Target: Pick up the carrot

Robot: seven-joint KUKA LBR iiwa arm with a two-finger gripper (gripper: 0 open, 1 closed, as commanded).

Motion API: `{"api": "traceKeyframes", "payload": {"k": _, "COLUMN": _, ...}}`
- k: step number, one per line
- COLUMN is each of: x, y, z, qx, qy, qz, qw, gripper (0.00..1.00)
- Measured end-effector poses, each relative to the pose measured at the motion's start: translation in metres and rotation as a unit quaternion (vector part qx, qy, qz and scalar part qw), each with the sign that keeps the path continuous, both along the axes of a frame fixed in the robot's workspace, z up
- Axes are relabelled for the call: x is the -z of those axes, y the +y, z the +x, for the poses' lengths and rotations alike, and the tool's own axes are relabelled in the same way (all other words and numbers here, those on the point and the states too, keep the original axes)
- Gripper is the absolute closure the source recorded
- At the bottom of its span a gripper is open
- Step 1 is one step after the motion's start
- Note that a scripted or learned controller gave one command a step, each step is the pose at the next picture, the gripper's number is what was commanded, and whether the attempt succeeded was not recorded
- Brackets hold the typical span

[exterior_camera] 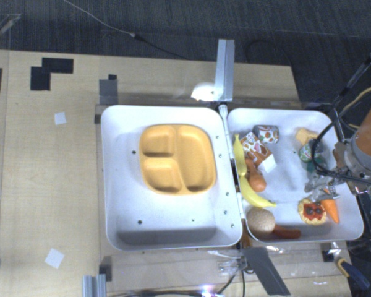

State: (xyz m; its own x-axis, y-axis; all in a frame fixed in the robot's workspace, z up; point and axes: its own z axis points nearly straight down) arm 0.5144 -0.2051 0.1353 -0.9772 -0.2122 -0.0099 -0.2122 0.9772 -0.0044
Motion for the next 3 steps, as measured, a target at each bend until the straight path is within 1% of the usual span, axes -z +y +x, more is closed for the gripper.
{"api": "traceKeyframes", "payload": {"k": 1, "x": -0.011, "y": 0.005, "z": 0.009, "qx": -0.047, "qy": 0.001, "qz": 0.0002, "qw": 0.9989, "gripper": 1.0}}
{"api": "traceKeyframes", "payload": {"k": 2, "x": -0.039, "y": 0.0, "z": 0.012, "qx": -0.141, "qy": 0.0, "qz": -0.0014, "qw": 0.99, "gripper": 1.0}}
{"api": "traceKeyframes", "payload": {"k": 3, "x": -0.016, "y": 0.0, "z": 0.005, "qx": -0.255, "qy": 0.001, "qz": -0.002, "qw": 0.9669, "gripper": 1.0}}
